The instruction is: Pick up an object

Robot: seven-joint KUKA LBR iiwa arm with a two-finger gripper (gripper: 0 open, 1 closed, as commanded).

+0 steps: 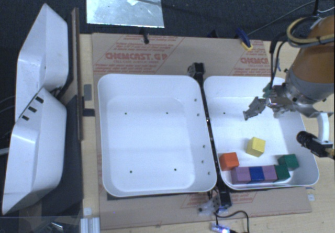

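**Two bins, five blocks, pincer above the right one**

Two spare white trays (39, 117) lean stacked off the tabletop's left edge, beyond a dark upright strip. On the tabletop (157, 51), a sheet of printed brown cardboard carries both shallow bins. The left bin (112, 137) sits toward the left-centre of the tabletop, its floor bare apart from a few small dark dots. A black divider (207, 122) runs between the two bins, from the far edge toward the near edge.

The right bin (225, 106) holds all the blocks, gathered along its near side. An orange block (229, 161) lies nearest the divider. Just beside it, along the bin's near wall, a purple block (241, 174), a blue block (257, 174) and another purple piece touch end to end in a row. A yellow block (256, 146) stands apart from that row, farther from the near wall. A green block (287, 164) rests in the bin's near right corner, touching the end of the row.

The pincer (253, 110) hangs over the far middle part of the right bin, well apart from every block, pointing toward the divider. Its fingers look spread slightly, with nothing between them. The grey and orange arm (314, 64) enters over the tabletop's right edge. A blue-and-yellow clamp (244, 39) sits at the far edge.
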